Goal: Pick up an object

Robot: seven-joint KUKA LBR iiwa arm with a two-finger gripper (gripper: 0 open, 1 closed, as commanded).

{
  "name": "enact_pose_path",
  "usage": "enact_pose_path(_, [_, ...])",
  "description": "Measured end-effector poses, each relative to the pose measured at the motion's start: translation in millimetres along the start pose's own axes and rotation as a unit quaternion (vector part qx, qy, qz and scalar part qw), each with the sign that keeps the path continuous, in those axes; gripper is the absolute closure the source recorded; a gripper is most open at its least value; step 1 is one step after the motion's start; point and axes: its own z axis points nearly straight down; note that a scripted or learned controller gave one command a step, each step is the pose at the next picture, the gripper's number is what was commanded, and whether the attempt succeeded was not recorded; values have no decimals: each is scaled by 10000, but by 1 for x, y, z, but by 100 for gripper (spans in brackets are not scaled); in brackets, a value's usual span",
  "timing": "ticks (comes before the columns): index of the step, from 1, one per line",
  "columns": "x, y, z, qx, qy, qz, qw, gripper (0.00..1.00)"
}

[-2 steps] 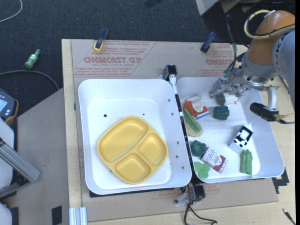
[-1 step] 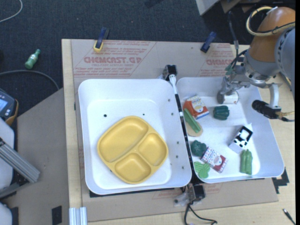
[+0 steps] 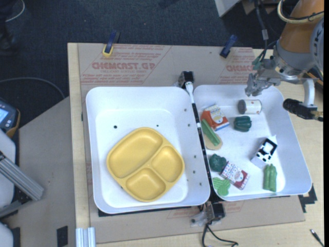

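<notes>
Just below end effector [image 3: 253,90]: cylinder [image 3: 250,106]

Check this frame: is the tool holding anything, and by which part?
Nothing is held. The tool hangs over the right bin's far edge, with nothing between its tips; the white cylinder lies in the bin just below it.

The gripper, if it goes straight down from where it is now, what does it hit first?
Probably the bare floor of the right bin near its far edge; the gripper hangs just beside the small white cylinder. Depth is unclear.
</notes>
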Motion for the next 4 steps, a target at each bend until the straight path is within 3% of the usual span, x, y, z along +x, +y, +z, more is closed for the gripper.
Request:
enact_pose_path(1, [0,2,-50,-6,-3,3,10000,100])
enact_pose_path(3, [67,-83,-45,69,24,-2,10000,100])
enact_pose_path(4, [112,-109,-48,62,28,-13,10000,100])
